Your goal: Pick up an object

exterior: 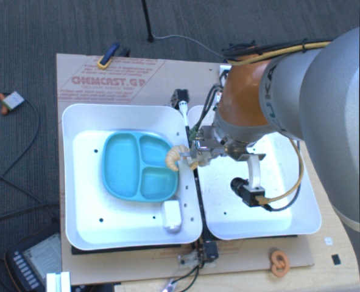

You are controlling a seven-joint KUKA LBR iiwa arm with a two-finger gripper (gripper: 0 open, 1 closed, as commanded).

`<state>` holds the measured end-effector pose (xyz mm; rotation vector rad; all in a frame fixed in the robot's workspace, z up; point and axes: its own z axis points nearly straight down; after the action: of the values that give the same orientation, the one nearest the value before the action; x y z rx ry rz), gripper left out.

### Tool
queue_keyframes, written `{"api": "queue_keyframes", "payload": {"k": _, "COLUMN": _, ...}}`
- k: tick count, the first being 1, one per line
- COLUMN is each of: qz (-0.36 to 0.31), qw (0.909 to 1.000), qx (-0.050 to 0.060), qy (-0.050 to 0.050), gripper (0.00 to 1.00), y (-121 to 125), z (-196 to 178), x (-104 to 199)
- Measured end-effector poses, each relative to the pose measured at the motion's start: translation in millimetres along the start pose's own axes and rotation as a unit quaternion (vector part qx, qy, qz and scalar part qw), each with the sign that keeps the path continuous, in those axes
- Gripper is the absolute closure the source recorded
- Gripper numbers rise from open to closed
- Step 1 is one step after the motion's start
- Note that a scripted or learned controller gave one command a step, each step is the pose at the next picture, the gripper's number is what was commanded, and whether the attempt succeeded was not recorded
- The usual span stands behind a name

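**Operator:** The curved pastry (pixel 175 157), a croissant-like toy piece, is what I'm going after. It is sitting at the right edge of the blue divided plate (pixel 131 163) in the left bin (pixel 70 163), just beside the wall the two bins share.

**Observer:** And the tool?

**Operator:** The tool (pixel 195 157) is reaching in over that shared wall and meeting the pastry's right end. I'm reading it as touching or very nearly so, but the wrist with its orange band is hanging over the spot, so I cannot tell whether the fingers are spread or pinching anything. I'm not claiming a hold.

**Observer:** Why such a low, sideways approach?

**Operator:** My guess is that the pastry is lying so close to the divider that the arm, coming from the right, is having to lean across the right bin (pixel 301 224) to get at it. The wall is leaving little room on that side.

**Observer:** Anything else nearby?

**Operator:** A small white block (pixel 171 213) is lying near the left bin's lower right corner, well clear of the pastry. An orange ring (pixel 279 263) is resting on the counter (pixel 106 81) outside the bins.

**Observer:** Risk?

**Operator:** I'm thinking the pastry could roll off the plate's rim if nudged.
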<state>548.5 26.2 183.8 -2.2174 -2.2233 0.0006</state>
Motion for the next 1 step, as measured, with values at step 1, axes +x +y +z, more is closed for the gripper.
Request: {"api": "queue_keyframes", "payload": {"k": 1, "qz": 0.001, "qw": 1.0, "qx": -0.001, "qy": -0.001, "gripper": 1.0, "y": 68.0, "z": -0.4, "x": -9.6}}
